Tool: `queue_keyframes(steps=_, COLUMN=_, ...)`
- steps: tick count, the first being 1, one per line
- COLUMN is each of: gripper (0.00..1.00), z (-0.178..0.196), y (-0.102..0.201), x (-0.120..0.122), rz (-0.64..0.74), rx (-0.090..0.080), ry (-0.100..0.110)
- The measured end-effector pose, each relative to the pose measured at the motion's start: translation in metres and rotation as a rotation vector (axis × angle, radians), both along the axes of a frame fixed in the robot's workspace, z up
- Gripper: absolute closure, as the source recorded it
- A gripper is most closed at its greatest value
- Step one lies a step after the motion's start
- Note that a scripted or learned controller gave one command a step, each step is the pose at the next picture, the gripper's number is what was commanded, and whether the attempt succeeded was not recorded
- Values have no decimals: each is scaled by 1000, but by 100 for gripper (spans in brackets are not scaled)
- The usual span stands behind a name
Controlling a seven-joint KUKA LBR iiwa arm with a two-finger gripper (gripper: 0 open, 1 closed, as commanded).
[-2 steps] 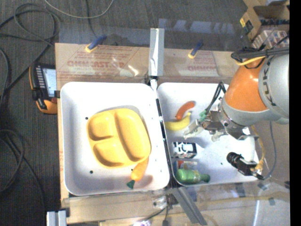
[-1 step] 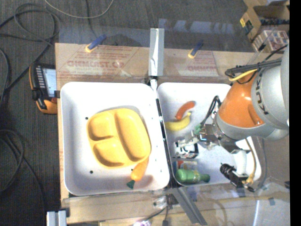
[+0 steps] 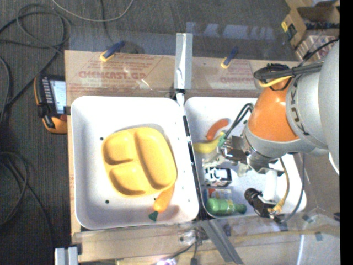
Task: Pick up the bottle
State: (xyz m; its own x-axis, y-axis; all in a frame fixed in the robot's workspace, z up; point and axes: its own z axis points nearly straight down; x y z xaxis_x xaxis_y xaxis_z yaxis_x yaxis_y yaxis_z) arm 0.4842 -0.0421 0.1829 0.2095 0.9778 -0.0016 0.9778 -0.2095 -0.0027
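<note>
You are looking down on two white bins set side by side. In the left bin a yellow divided plate lies near the middle, and an orange carrot toy rests against the plate's lower right edge, its green tip pointing toward the bin's front wall. The arm reaches in from the right and hangs over the right bin, its orange band sitting above the wrist. The gripper sits low over the middle of that bin, among the clutter there; you cannot tell from this angle whether it is released, clenched or grasping anything. The bottle, green and lying on its side, rests at the front of the right bin, just below the gripper and apart from it. Near the back of the same bin you can see a red-orange item and, just in front of it, a yellow one, both close beside the gripper. A small black and white object lies between the gripper and the bottle.
</note>
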Motion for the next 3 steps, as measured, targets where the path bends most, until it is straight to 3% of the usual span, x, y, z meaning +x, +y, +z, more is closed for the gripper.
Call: queue_keyframes(steps=3, gripper=0, z=0, y=0, x=0, rz=0, rx=0, ry=0)
